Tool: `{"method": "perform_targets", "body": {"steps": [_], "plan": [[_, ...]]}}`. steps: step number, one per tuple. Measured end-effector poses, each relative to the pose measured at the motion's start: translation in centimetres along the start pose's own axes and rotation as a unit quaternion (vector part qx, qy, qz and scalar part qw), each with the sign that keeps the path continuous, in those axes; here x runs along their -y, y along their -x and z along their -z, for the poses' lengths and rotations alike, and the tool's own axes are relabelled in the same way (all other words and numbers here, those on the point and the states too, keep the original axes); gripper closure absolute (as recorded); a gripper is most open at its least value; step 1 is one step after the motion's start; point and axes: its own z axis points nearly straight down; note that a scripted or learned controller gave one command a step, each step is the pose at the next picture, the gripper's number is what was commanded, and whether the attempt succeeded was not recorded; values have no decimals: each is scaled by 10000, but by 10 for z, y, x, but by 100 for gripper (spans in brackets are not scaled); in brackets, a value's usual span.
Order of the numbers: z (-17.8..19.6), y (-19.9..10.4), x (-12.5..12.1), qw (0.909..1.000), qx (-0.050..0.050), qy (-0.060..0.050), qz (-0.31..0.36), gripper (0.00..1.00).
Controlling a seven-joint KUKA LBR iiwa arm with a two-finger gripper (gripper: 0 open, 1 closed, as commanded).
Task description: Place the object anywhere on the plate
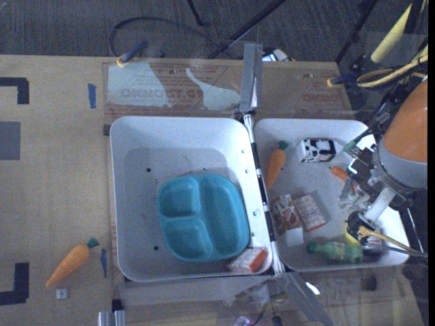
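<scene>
While my arm hangs over the right bin (299, 129), I look for the pincer (361, 202) near that bin's far right side. I cannot tell how it stands, because the wrist hides its tip.

The task does not say which toy to move. The nearest ones are a green bottle (334, 251), lying just below the pincer with its long side running left to right, and a small orange bit (338, 172) just up and left of it. Two snack packs (299, 214) lie a little way to its left. A carrot (275, 165) sits farther left and up, against the wall between the bins, pointing up and down. A black and white toy (318, 149) is up and left too.

The blue plate (202, 216) sits in the left bin (178, 129), well away to the pincer's left. I think any toy I grab must cross that middle wall to get there. Another carrot (68, 263) lies out on the bench.
</scene>
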Motion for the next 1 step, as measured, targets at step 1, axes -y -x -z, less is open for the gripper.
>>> {"method": "perform_targets", "body": {"steps": [1], "plan": [[-19, -68, 69, 10000, 14, -14, 28, 100]]}}
